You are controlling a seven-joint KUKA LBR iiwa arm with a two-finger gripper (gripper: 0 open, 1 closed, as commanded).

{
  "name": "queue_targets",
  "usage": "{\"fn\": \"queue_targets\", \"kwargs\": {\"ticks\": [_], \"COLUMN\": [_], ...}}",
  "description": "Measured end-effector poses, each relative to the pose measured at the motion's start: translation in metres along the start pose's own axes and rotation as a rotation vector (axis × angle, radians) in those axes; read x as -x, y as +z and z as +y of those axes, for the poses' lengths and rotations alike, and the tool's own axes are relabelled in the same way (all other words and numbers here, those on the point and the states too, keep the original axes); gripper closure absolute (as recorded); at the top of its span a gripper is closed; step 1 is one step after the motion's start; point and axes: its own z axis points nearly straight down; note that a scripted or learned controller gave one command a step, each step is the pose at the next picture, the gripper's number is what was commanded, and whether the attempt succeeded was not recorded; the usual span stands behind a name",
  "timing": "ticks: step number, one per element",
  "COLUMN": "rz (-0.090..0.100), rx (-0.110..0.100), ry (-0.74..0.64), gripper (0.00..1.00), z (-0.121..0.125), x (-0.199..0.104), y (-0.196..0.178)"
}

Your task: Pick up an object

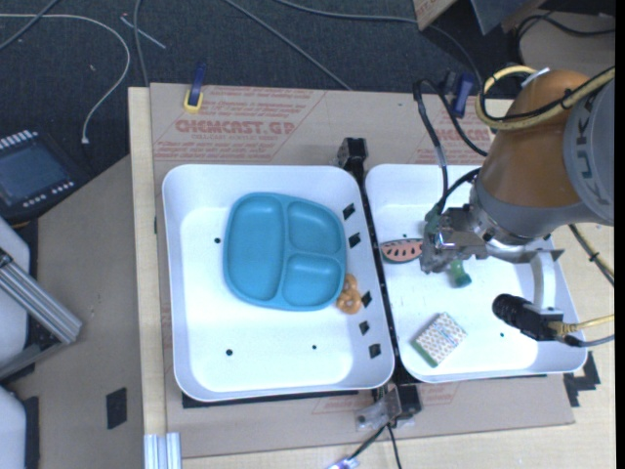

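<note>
In the camera view, the grey arm [547, 164] reaches in from the right edge of the frame. Its orange band is bent over the upper part of the right bin [488, 364], and the wrist points down and to the left. The gripper [444, 247] hangs low at the bin's centre left; whether it is open or closed cannot be told.

A small green piece [460, 277] sits just below it in the frame. A red slice-shaped toy [398, 251] lies just to its left, and a speckled packet [439, 338] lies lower down.

The left bin [195, 360] holds a blue divided plate [285, 250], with a small tan object [349, 297] at the plate's lower right corner.
</note>
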Motion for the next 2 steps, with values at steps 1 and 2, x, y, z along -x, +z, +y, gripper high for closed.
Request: {"fn": "queue_targets", "kwargs": {"ticks": [1,2], "rz": [0.0,0.0], "rx": [0.0,0.003], "ry": [0.0,-0.002], "gripper": [1.0,1.0], "z": [-0.004,-0.001], "x": [-0.052,-0.114], "y": [0.005,0.003]}}
